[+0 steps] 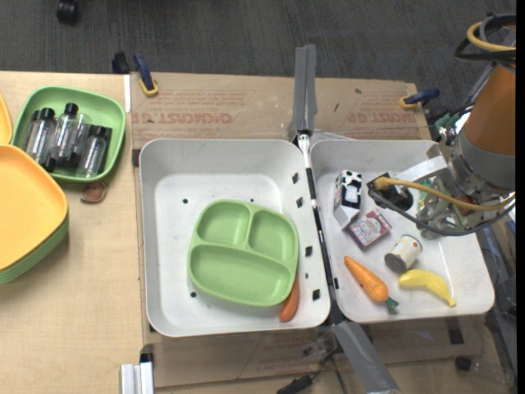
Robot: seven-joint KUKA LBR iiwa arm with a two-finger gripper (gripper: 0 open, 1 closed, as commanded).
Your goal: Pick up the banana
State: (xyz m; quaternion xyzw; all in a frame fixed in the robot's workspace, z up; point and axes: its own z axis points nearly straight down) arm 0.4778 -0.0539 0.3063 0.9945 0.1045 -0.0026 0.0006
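A pale wooden surface stood on dark carpet, with a sheet of brown cardboard under two white bins. Farthest left of the end effector, at the edge of the view, sat a stack of yellow plates. Just right of them was a green tray holding small dark-capped bottles.

The left bin, well to the left of the end effector, held a green divided plate. An orange-red piece lay against the plate's lower right edge.

In the right bin, a black-and-white carton stood to the left of the end effector, and a pink packet lay just below the carton. A carrot lay lower still, pointing up and left. A small can lay on its side, just below and left of the end effector.

The banana lay on the bin floor near the front right corner. It was directly below the end effector in the view and apart from it, just right of the carrot and just below the can.

The end effector hung over the right side of that bin, amid cables under the orange-banded arm. Whether it was open or closed, or had hold of anything, could not be told.
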